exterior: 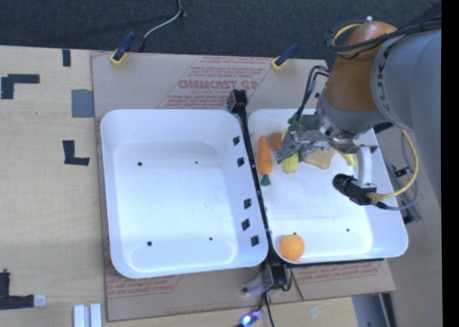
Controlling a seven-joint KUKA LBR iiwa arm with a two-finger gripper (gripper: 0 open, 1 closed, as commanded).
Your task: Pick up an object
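The left bin [172, 196] is a shallow tray of smooth white plastic with rounded corners and a few small dark dots on its floor. It sits on a flat brown board [208, 78] printed with faded red lettering, held at the back by two blue-and-yellow clamps [123, 47]. A black divider strip [247, 175] runs between this tray and the right bin [323, 229], which has the same glossy white finish. Just right of the strip, near the back of the right bin, lies a carrot [265, 155], a long tapered orange shape with a small green tip at its near end. Close beside it is a small yellow-green piece [290, 164], and a pale tan, blocky piece [320, 158] lies a little further right. A round orange ball [292, 247] rests alone at the front edge of the right bin, well apart from the others. The gripper [295, 145], dull grey metal, hangs over the cluster at the back, right above the yellow-green piece; whether its jaws are open or closed cannot be told. Above it the arm [373, 74] shows a smooth orange band and a grey shell, with looping cables.
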